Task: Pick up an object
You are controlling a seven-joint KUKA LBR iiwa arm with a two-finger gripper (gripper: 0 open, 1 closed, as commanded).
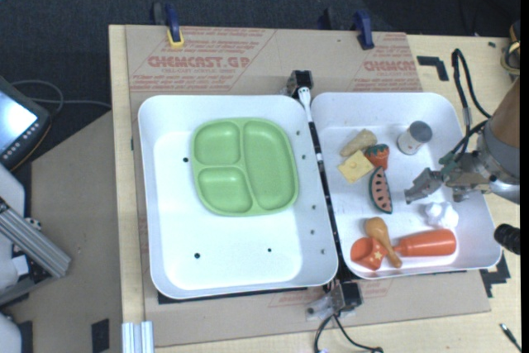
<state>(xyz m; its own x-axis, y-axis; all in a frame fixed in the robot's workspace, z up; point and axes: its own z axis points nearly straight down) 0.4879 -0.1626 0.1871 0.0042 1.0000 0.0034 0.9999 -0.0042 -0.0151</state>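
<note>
Open room: most free floor is seen in the left bin point(165, 252), esp. its near half and left strip; the right bin point(331, 107) is crowded along its left and near sides, w/ a bare patch at its far-left corner.
Edges: the two bins are set touching along a centre seam; both sit on a brown board point(248, 62) clamped at the far edge.
Arm: reached in from the right, low over the right bin's right-centre; wrist is angled so the gripper point(423, 186) is pointed left.
Jaws: state cannot be told; nothing is seen held.
Left bin: a green divided tray point(245, 165), 3 compartments, is laid in the far half.
Right bin: a grey cylinder point(414, 136) near the far-right; a tan piece point(359, 142), a yellow block point(356, 169) and a watermelon slice point(379, 191) are grouped left of centre; a drumstick point(382, 237), a red tomato-like item point(364, 252) and an orange-red carrot-like piece point(426, 244) are lined along the near wall; a white crumpled item point(438, 213) is just beside the gripper.
</note>
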